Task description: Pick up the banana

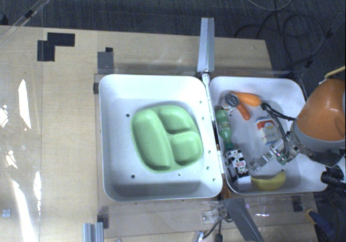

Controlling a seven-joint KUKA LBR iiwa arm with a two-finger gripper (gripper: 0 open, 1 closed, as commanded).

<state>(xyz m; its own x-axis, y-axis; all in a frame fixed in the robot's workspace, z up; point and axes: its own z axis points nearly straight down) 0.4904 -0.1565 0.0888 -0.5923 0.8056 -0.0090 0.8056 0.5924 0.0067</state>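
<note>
The yellow banana (269, 181) lies against the near wall of the right bin (294, 90), close to its front edge. My gripper (238, 163) reaches in from the right and hangs low over the bin floor, just left of the banana and slightly behind it. The grey wrist and orange band (323, 116) cover the bin's right side. Nothing shows as held.
A green divided plate (166, 137) sits in the left bin (113, 181). The right bin also holds an orange carrot (248, 101), a round grey object (232, 99), a green bottle (223, 125) along the left wall and a white packet (266, 130).
</note>
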